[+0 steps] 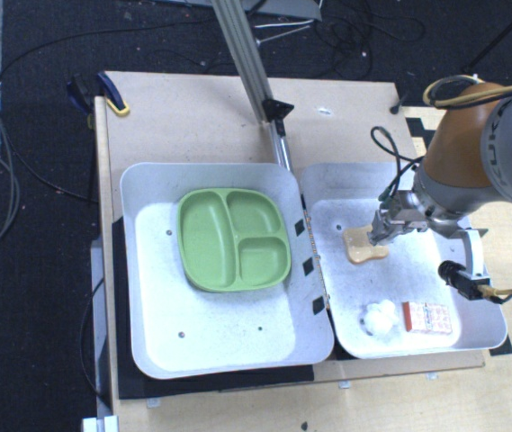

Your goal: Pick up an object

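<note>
Nearest to me, at the front of the right bin (pixel 485 336), I see a small white lump (pixel 381 318) and, just beside it, a little red and white packet (pixel 426 317). They lie loose, like things dropped in for the arm to choose from. A bit farther back in the same bin lies a flat tan piece (pixel 363 247), and I think this is the thing my arm is going for. Its long side runs mostly left to right, with the right end tipped a little toward the front. The gripper (pixel 383 229) is down at its far right corner, touching or almost touching it. I cannot tell how the gripper is set or if it has a hold. In the left bin (pixel 148 331) a green tray (pixel 235 239) with three parts lies flat, well apart from the arm.
</note>
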Robot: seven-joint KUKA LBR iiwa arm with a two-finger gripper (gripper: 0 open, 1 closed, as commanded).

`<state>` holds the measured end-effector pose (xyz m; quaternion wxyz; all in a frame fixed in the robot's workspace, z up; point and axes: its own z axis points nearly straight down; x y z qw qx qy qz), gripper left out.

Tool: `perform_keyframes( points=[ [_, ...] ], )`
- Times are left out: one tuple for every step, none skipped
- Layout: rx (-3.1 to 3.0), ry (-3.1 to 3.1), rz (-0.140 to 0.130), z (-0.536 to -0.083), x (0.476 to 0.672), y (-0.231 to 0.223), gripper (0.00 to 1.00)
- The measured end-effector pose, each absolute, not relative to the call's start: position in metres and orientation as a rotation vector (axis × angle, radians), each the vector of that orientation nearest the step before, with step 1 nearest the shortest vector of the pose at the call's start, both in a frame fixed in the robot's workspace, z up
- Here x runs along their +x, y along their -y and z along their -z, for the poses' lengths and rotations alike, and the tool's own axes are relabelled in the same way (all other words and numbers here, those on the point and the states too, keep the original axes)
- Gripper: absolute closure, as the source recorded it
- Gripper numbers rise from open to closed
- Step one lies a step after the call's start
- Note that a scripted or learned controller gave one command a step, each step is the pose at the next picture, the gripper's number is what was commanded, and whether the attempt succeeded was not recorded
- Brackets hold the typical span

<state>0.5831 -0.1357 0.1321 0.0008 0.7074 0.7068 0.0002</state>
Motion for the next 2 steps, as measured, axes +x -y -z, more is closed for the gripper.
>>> perform_keyframes(
  points=[
    [2.215, -2.221, -0.005, -0.192, 0.586, 0.127, 1.0],
    [2.217, -2.222, -0.003, -0.214, 0.587, 0.127, 1.0]
  ],
)
